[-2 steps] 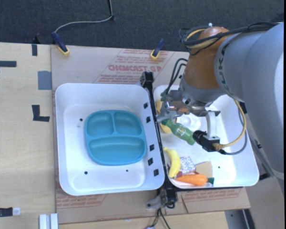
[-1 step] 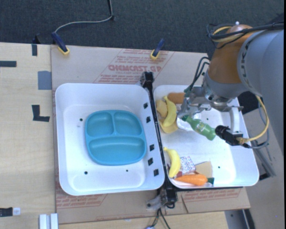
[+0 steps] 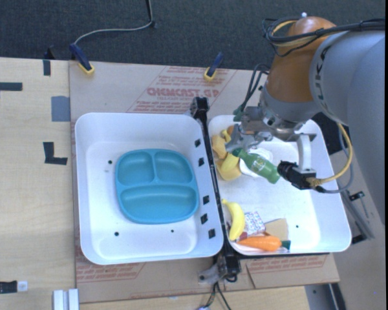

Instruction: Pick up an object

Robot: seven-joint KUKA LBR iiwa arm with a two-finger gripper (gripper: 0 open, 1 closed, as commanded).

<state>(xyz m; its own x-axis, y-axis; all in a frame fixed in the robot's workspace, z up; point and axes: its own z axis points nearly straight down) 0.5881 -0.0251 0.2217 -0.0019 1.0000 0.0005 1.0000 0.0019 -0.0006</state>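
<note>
The grey arm with its orange band is reaching in from the right and is hanging over the back part of the right bin (image 3: 310, 237). Its gripper (image 3: 249, 141) is pointing down just above a green bottle (image 3: 258, 165). The bottle is lying on its side, tilted, with one end up near the gripper and the other end pointing toward the front right. It is looking like glossy green plastic with a white label patch in the middle. Whether the claw is open, closed or gripping the bottle I cannot tell, because the wrist is hiding it from above.

Just to the left of the bottle, some yellow toy fruits (image 3: 227, 163) are crowding against the wall between the bins; their exact shapes are hard to see. Near the front of the same bin a banana (image 3: 235, 219) is lying along the left wall, and beside it an orange carrot (image 3: 262, 243) with a green tip is resting at the front edge. Between them a small patterned packet (image 3: 253, 223) and a tan flat piece (image 3: 278, 227) are sitting close together.

In the left bin (image 3: 94, 134) a blue divided plate (image 3: 158, 186) is lying flat in the middle, with three compartments.

Both bins are standing on a brown cardboard sheet (image 3: 149, 89) which is held by yellow clamps (image 3: 83, 59) at the back edge
</note>
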